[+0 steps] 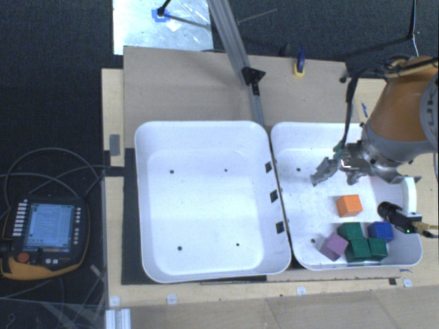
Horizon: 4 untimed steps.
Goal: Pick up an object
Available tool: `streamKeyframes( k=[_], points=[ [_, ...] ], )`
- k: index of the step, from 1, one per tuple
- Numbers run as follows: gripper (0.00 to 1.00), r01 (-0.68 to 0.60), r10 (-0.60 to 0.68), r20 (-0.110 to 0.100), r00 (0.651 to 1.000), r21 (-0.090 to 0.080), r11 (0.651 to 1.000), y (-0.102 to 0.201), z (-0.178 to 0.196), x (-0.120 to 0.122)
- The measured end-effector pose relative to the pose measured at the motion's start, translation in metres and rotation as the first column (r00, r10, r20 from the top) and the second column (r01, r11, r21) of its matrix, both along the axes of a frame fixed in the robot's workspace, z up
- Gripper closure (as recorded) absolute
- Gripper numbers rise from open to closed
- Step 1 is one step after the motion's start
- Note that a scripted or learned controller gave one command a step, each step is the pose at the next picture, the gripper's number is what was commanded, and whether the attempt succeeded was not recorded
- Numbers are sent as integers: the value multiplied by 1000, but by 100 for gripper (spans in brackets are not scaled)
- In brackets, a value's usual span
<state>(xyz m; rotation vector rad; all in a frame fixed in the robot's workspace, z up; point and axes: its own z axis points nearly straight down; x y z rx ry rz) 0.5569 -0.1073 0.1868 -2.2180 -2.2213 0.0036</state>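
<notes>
At the far left of the frame a control pendant (44,237) lay on the floor beside the desk (199,81), well apart from the work. Two white bins sat side by side on the desk: the left bin (147,142) in the centre of the frame, and the right bin (296,139) touching it along one edge.

All the blocks lay in the right bin, toward the lower right of the frame. Count: one purple block (335,245), one orange block (349,205), one blue block (381,231), and green blocks (357,242) that appeared to number two or three, packed too closely to separate with certainty.

The jaws (334,168) hung above the upper middle of the right bin, spread partly apart with nothing between them. The orange block sat just below and to the right of them, apart from the cluster.

Risks, as judged: a descent from this position would likely have met bare bin floor, since no block lay directly beneath. In the cluster, touching neighbours could have blocked a finger or been dragged along. Blocks near the lower wall left little room for the jaws.
</notes>
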Motion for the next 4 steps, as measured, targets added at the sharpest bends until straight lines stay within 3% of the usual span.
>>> streamKeyframes(
  k=[1,2,4],
  points=[
    [0,-1,1,-2,1000,1,1000,4,-62,-1],
    [100,-2,2,5,1000,0,1000,3,-48,1],
    [100,-3,3,12,1000,-2,1000,5,66,7]
  ],
)
